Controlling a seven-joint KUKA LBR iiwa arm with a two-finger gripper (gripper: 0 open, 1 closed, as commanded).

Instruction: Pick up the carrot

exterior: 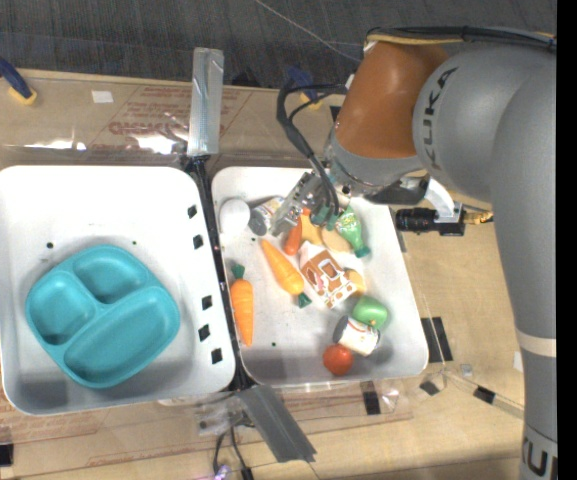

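The arm [488, 118] comes in from the right and bends down over the right bin [408, 363], with the orange band [388, 93] sitting right above the wrist. The wrist tilts toward the bin's upper middle, and the gripper [303, 200] ends up low among the toys near the back wall. Honestly can't tell how the claw is set; it's small, dark and mixed in with the clutter, so whether it's pinching anything is anyone's guess.

There are two carrot-looking things here. One carrot [241, 308] lies by itself along the bin's left wall, green top pointing toward the back, well apart from the gripper. A second orange piece [281, 266] lies diagonally in the middle of the pile, just below the gripper.

Other stuff in that bin: a white ball-ish thing [234, 214] at the upper left, a printed snack box [328, 276] in the middle, a green-topped item [370, 313] below it, and a red tomato [338, 360] near the front wall.

The left bin [28, 193] holds a teal divided plate [103, 313].
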